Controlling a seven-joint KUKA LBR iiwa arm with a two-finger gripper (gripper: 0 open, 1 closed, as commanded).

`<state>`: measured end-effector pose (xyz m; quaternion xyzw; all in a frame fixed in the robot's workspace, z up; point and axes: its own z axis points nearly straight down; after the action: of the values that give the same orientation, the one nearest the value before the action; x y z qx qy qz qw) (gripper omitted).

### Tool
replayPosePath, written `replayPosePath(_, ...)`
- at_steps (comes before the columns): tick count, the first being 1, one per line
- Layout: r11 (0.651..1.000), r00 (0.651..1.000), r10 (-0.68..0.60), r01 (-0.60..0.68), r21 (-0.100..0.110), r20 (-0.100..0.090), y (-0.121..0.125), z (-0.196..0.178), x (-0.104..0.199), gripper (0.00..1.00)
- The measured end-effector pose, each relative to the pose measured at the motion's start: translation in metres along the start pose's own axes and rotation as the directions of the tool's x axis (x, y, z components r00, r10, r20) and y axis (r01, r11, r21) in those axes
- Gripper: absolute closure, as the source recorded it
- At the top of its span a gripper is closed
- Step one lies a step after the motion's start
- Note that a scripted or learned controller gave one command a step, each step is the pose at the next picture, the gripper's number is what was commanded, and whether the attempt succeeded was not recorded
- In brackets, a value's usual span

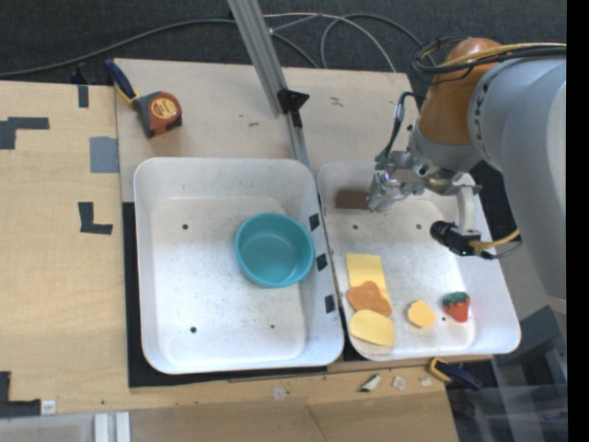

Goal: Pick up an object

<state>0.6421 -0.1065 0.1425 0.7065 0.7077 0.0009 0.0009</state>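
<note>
My gripper [380,198] hangs low over the far left part of the right bin [479,256], just right of a small brown block [350,199] that lies by the bin's back left corner. Near the bin's front lie a yellow square piece [364,269], an orange piece [369,298], a pale yellow oval piece [372,328], a small orange round piece [421,315] and a red strawberry-like toy [456,307]. A teal bowl [273,249] stands in the left bin [175,274].
A slanted metal pole [262,49] rises behind the bins. A tape measure [158,111] lies on the bench at the back left. Cables [350,35] run along the back, and a black cable loops off the wrist.
</note>
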Motion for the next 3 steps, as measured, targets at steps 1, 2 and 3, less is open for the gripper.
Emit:
replayPosePath(1, 1.000, 1.000, 0.001, -0.001, -0.001, 0.001, -0.005, -0.048, -0.007, 1.00)
replayPosePath(2, 1.000, 1.000, -0.001, 0.001, -0.002, 0.001, -0.013, -0.103, -0.004, 1.00)
replayPosePath(3, 1.000, 1.000, -0.002, 0.002, 0.006, 0.000, -0.039, -0.091, 0.037, 1.00)
